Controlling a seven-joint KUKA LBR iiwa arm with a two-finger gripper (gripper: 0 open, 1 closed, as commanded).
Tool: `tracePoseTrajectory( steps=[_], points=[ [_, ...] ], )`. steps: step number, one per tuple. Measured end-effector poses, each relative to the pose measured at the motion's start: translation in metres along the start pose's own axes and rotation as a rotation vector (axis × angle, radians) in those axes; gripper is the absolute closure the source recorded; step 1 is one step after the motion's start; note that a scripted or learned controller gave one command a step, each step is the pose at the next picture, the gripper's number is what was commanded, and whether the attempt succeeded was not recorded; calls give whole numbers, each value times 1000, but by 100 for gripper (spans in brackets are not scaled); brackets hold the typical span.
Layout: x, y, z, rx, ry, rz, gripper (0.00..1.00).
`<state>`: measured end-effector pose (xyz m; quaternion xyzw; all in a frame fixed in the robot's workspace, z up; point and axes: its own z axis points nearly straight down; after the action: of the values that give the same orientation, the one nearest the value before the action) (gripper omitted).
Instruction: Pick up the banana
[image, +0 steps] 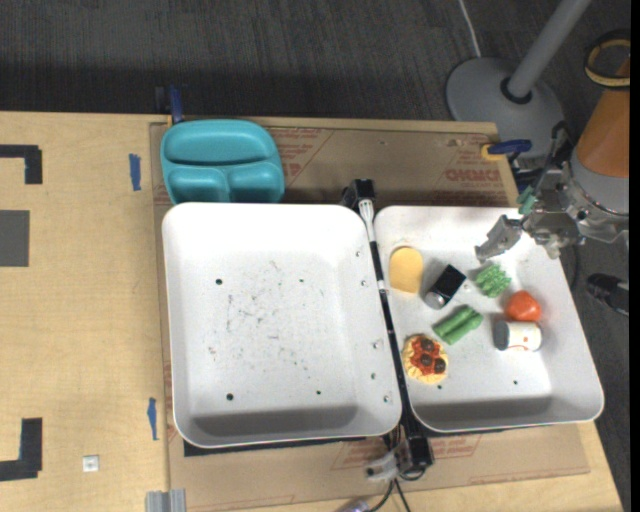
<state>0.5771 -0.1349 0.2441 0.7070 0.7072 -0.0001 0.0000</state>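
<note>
The banana (405, 268) is a short, stubby yellow piece lying in the right bin (570, 400), near its upper left corner and close to the divider between the bins. My gripper (499, 238) hangs over the upper right part of the same bin, to the right of the banana and clearly apart from it. It is just above a ridged green toy (491, 279). Nothing is seen held in it.
Also in the right bin are a black and silver can (445, 286), a green pod (458, 325), a red tomato (522, 306), a white and grey cup (518, 338) and a pizza slice (425, 358). The left bin (200, 400) adjoins it. A teal tray (222, 160) lies behind.
</note>
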Motion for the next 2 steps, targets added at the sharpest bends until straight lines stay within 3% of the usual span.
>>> tracePoseTrajectory(
  steps=[1,2],
  points=[
    [63,-5,60,2,1,-128,0],
    [113,-29,59,1,2,-368,0]
  ],
)
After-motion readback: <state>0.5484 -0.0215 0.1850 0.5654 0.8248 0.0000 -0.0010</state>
